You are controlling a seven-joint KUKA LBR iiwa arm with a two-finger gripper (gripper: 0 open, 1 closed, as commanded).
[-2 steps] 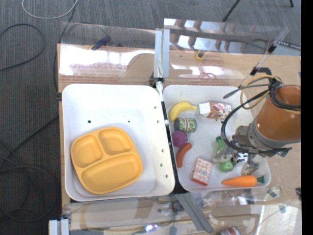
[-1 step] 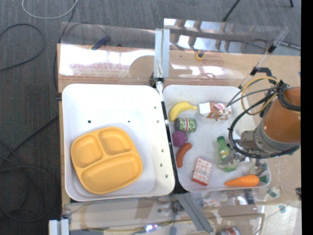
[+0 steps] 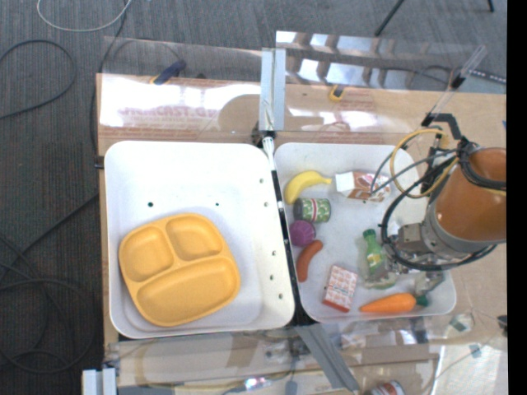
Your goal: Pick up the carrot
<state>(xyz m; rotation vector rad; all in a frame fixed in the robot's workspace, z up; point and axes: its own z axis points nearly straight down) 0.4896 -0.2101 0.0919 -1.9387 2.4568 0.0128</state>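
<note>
The orange carrot (image 3: 389,304) with a green tip lies flat near the front edge of the right bin (image 3: 445,303). My gripper (image 3: 410,276) hangs low just above and behind the carrot, under the grey wrist and the orange band. A green bottle (image 3: 375,252) stands right beside the gripper on its left. Nothing visibly lifts the carrot off the bin floor.
Also in the right bin are a banana (image 3: 305,183), a green can (image 3: 314,210), a purple item (image 3: 303,232), a red sausage (image 3: 308,259), a pink box (image 3: 339,288) and a small carton (image 3: 358,184). A yellow divided plate (image 3: 179,267) sits in the left bin (image 3: 165,171).
</note>
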